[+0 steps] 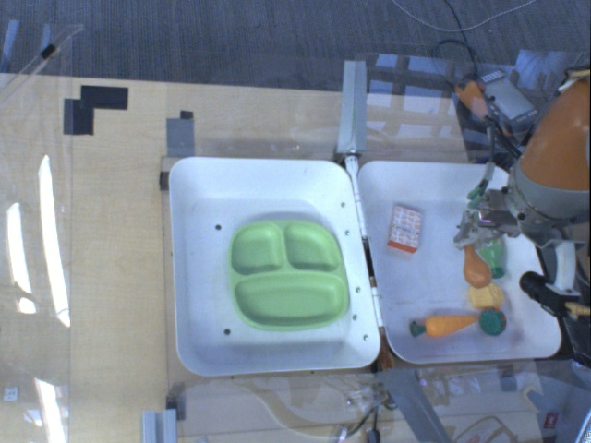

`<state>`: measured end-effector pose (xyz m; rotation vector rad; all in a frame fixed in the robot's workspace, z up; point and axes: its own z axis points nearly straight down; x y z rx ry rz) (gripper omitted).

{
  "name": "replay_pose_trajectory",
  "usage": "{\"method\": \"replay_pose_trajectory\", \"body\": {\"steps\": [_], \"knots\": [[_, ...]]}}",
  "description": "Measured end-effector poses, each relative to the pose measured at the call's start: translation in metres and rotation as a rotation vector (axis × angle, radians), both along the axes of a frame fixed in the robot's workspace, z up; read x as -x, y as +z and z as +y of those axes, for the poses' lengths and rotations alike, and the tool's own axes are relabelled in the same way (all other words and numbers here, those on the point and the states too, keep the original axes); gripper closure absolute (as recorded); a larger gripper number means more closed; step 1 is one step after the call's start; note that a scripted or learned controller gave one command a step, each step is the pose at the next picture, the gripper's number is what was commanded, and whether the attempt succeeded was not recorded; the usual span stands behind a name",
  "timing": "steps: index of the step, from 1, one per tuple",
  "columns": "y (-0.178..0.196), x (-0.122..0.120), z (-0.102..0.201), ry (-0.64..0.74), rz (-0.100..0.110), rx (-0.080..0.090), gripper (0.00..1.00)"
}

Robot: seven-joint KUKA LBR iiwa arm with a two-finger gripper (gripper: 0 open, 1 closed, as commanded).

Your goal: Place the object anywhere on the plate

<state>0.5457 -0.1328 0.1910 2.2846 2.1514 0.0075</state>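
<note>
I am seeing the gripper [476,232] hanging over the right bin [434,289], and I cannot tell how its jaws are standing. A smooth green plate [288,274] with three sections is sitting in the left bin [199,247]. The small card [405,228] is showing print too tiny to read.

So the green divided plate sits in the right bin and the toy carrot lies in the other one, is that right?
Not quite: the camera view shows the green divided plate in the left bin, not the right one. The toy carrot lies in the other, the right bin.
</note>
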Motion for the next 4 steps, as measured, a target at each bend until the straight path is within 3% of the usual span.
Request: {"method": "replay_pose_trajectory", "body": {"steps": [1,2,3,4], "knots": [[-0.006,-0.029,0.078,-0.063,0.002,0.0,1.0],[-0.006,-0.099,0.158,0.241,0.0,0.002,1.0],[-0.005,-0.058,0.226,0.359,0.001,0.001,1.0],[-0.005,-0.058,0.226,0.359,0.001,0.001,0.0]]}}
